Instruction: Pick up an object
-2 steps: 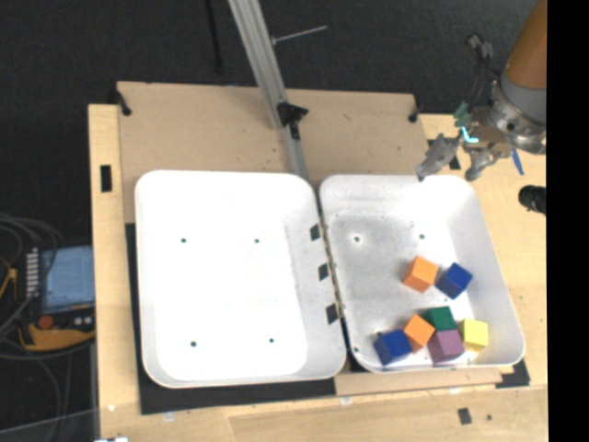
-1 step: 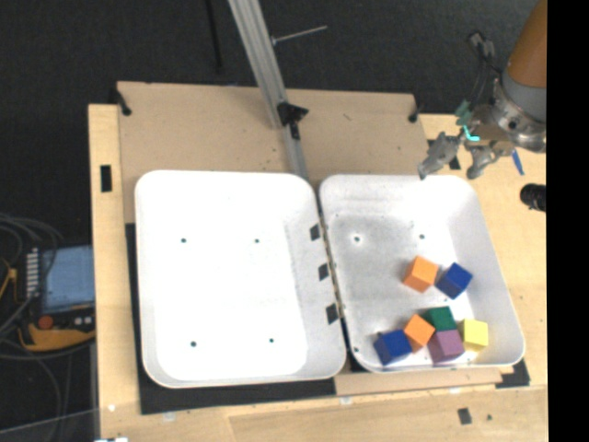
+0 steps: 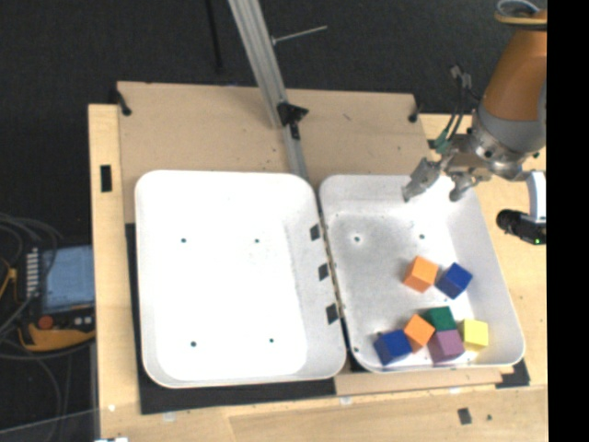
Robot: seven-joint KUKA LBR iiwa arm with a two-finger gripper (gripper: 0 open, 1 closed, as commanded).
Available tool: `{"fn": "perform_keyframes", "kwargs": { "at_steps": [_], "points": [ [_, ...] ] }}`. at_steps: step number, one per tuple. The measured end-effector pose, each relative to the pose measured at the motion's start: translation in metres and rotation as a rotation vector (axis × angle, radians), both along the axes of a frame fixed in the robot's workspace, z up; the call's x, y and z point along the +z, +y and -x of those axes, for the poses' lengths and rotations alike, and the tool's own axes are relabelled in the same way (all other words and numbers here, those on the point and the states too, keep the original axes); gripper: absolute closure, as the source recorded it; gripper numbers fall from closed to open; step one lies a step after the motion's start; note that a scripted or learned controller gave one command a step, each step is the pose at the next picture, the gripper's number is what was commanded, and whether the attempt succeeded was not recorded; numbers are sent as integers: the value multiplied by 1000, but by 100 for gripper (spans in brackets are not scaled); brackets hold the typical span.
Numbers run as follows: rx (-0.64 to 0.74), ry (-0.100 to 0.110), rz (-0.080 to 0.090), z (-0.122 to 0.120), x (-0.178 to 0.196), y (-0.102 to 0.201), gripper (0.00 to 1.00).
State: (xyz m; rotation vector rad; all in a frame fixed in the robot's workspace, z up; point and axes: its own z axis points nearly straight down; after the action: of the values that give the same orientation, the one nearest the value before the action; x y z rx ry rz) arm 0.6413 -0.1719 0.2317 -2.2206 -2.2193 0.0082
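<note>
My gripper (image 3: 436,189) hangs over the far edge of the right bin (image 3: 368,219), fingers open with nothing between them. Well below it in that bin lie small cubes: an orange cube (image 3: 422,273) beside a blue cube (image 3: 453,280) in the middle right. Near the front edge sits a cluster: a blue cube (image 3: 393,346), an orange cube (image 3: 419,330), a green cube (image 3: 442,318), a purple cube (image 3: 447,345) and a yellow cube (image 3: 476,333). All cubes lie apart from the gripper.
The left bin (image 3: 230,274) sits beside the right one, separated by a hinge-like divider (image 3: 324,270). A slanted metal pole (image 3: 267,63) rises behind the bins. Cables and a device (image 3: 55,288) lie off the bench's left side.
</note>
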Motion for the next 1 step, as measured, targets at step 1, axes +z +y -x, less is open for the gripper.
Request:
{"fn": "perform_keyframes", "kwargs": {
  "at_steps": [1],
  "points": [
    [0, -1, 0, -6, -61, 1, 0]
  ]
}}
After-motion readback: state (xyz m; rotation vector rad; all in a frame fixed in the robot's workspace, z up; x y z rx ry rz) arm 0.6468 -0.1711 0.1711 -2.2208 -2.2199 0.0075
